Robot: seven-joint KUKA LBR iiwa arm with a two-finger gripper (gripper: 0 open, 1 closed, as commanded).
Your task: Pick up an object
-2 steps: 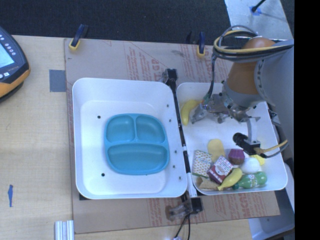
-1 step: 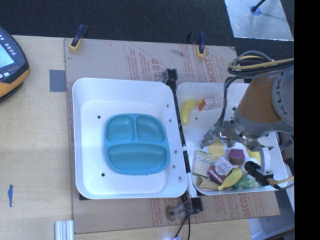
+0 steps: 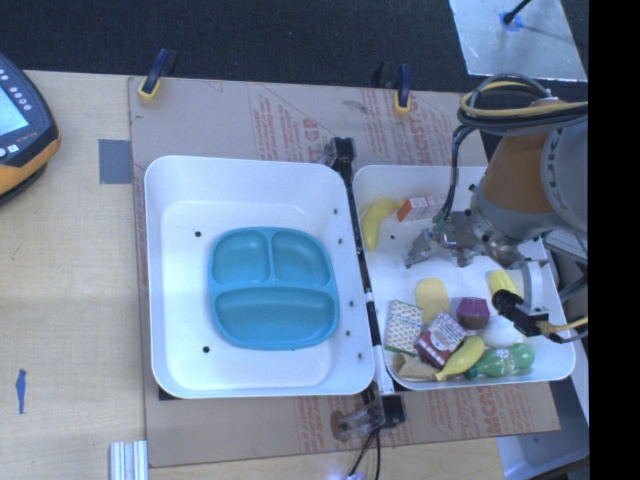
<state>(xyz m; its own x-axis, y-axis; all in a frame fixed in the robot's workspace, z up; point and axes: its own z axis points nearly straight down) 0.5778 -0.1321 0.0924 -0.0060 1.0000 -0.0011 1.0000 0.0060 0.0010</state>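
Two white bins [image 3: 165, 268], one blue plate [image 3: 273, 288], two bananas [image 3: 376, 218].

Blue tray [image 3: 273, 288], cluttered right bin [image 3: 386, 183]

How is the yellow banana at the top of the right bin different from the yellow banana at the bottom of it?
The upper yellow plastic banana lies alone on bare bin floor, while the lower yellow plastic banana is crowded among other toys, touching a green bottle and a red packet. The upper one runs nearly up and down in the view; the lower one slants. The upper one sits against the bin's left wall; the lower one is near the front rim. Both are curved yellow toys in the same white bin.
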